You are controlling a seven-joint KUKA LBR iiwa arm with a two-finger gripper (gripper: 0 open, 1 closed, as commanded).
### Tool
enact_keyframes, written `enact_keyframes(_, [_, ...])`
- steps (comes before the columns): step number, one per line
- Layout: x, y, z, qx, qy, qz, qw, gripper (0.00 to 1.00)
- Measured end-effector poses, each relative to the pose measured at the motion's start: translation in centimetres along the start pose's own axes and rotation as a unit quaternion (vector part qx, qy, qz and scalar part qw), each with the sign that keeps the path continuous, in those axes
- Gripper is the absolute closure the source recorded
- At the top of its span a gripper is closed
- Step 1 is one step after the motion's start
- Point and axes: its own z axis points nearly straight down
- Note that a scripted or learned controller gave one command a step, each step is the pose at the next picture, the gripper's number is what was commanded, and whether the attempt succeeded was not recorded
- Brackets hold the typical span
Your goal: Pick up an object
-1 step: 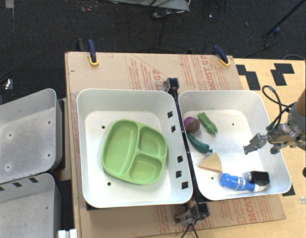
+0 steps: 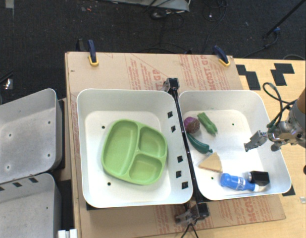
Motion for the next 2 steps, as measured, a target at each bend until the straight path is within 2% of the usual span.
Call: enact_keyframes(2, [0.7,-1.2,9.5,0.001,0.001,0.001,1.0,0.0])
